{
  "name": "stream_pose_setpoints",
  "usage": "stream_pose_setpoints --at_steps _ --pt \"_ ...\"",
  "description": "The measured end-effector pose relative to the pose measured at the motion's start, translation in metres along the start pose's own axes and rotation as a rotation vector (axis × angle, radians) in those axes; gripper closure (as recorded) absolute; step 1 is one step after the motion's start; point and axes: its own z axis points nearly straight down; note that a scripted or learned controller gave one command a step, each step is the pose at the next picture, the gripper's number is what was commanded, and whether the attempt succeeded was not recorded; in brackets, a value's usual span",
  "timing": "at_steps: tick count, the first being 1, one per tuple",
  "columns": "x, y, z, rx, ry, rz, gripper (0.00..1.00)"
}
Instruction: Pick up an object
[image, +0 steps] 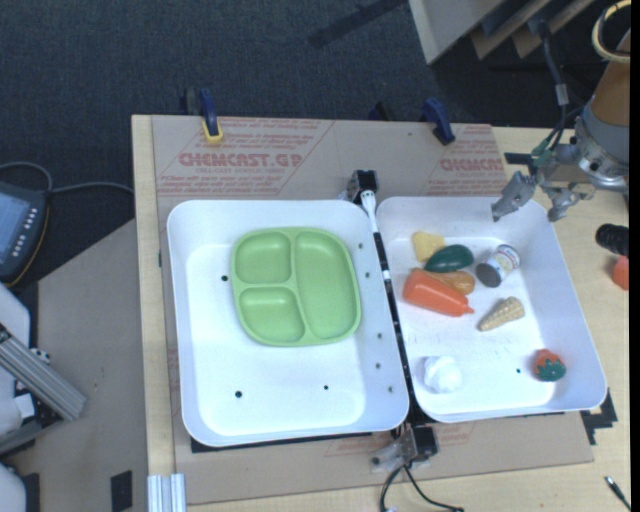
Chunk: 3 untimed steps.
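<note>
My gripper (536, 200) hangs open over the far right corner of the right bin (577, 300), with nothing between its fingers. Below it in that bin lie a yellow piece (428, 244), a dark green object (449, 258), an orange carrot (436, 293), a small grey and white jar (497, 265), a tan cone (502, 314), a white lump (442, 374) and a red and green strawberry (548, 366). The jar is the nearest to the fingers, a short way toward the front.
The left bin (200, 380) holds a light green divided plate (296, 286). A black bar (383, 290) runs between the bins. Blue clamps (437, 120) hold the brown board at the back. A dark device (20, 225) sits at far left.
</note>
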Motion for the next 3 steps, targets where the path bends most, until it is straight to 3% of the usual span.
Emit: stream_pose_setpoints --at_steps 1,3 --pt "0.001 0.002 -0.01 -0.015 -0.003 -0.003 0.0" --pt "0.009 0.005 0.103 -0.01 -0.002 -0.005 0.0"
